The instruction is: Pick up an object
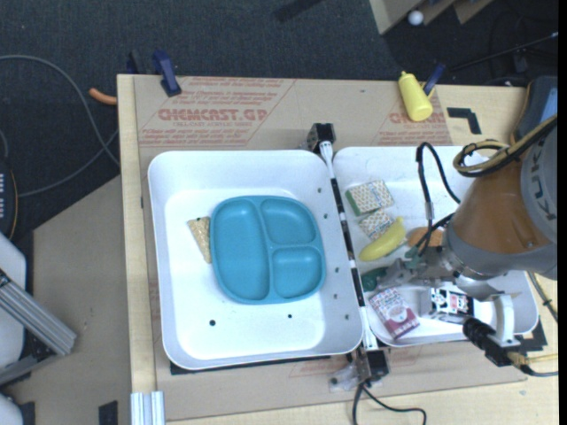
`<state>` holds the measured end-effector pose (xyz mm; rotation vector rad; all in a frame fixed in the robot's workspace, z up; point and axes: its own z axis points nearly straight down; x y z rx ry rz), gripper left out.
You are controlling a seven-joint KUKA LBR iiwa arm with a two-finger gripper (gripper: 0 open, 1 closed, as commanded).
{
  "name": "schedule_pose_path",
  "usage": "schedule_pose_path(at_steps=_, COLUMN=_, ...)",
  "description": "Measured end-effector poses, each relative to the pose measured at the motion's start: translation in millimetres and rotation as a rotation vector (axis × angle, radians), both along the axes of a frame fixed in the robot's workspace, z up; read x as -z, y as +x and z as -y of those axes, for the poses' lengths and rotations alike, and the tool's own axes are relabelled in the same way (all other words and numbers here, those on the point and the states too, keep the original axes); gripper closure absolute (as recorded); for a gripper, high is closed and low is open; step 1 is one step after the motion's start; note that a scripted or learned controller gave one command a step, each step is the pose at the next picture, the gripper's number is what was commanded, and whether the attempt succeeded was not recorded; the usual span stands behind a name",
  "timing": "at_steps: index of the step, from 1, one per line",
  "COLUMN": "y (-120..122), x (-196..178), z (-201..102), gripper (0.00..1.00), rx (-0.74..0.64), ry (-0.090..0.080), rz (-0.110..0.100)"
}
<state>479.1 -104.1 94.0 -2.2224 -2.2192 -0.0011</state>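
Note:
The right bin (354,159) holds several small items. Two pale green-and-white packets (369,197) lie at its far left, with a yellow banana-shaped piece (383,242) just in front of them. A red-and-white packet (394,312) lies near the front wall, and a dark green item (370,279) sits by the divider. The arm, with its orange band (492,212), leans in from the right. My gripper (415,262) hangs low over the bin's middle, right of the banana piece and above the red packet. A black-and-white item (450,301) lies under the wrist.
The left bin (177,326) holds a blue divided plate (266,248) with a tan piece (200,232) tucked at its left edge. A yellow bottle (414,97) and a blue clamp (166,73) sit on the bench behind the bins. A black cable (423,175) loops beside the arm.

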Motion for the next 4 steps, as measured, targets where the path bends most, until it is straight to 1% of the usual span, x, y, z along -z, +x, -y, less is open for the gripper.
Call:
schedule_pose_path(at_steps=1, y=72, x=9, z=54, gripper=0.0, rx=-0.002, ry=-0.002, rz=0.0)
schedule_pose_path(at_steps=2, y=72, x=-1, z=54, gripper=1.0, rx=-0.003, ry=-0.003, rz=0.002)
schedule_pose_path(at_steps=4, y=73, x=-20, z=54, gripper=1.0, rx=-0.004, ry=-0.006, rz=0.006)
